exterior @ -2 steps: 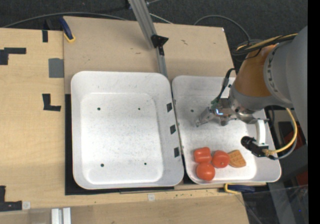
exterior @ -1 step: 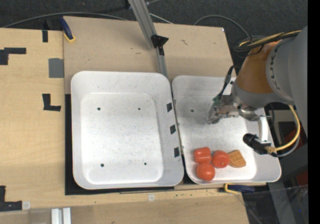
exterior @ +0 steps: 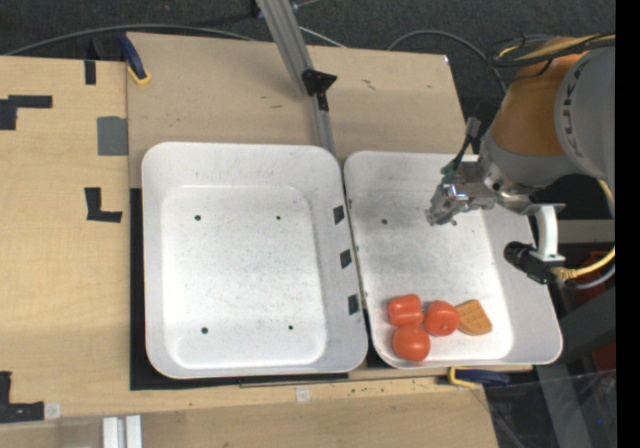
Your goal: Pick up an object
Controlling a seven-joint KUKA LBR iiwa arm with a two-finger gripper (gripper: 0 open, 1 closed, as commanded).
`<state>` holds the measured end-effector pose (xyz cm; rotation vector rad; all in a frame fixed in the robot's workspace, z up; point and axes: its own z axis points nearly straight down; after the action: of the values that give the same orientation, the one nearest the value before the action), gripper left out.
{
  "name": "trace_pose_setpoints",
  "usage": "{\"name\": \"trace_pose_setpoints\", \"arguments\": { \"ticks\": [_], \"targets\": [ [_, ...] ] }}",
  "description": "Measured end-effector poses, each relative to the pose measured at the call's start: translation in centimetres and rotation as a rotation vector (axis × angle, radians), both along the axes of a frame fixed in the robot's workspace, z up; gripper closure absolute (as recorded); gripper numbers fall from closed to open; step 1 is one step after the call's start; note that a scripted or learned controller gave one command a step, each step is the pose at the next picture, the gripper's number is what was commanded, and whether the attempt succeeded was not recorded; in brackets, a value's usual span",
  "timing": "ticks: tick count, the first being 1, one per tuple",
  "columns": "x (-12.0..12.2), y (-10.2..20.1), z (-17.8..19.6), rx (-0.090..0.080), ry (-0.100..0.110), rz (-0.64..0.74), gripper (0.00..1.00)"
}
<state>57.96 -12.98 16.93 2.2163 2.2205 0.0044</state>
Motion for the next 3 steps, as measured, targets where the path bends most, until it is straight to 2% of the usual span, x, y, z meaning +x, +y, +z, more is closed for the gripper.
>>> {"name": "trace_pose_setpoints", "arguments": {
  "ticks": [1,2,3],
  "targets": [
    [0.3,0.0,6.4,0.000,-0.001,0.000,1.00],
    [0.4,0.0,10.0,0.000,0.002,0.000,1.00],
    [0.1,6.2,8.5,0.003,0.008,0.005,1.00]
  ]
}}
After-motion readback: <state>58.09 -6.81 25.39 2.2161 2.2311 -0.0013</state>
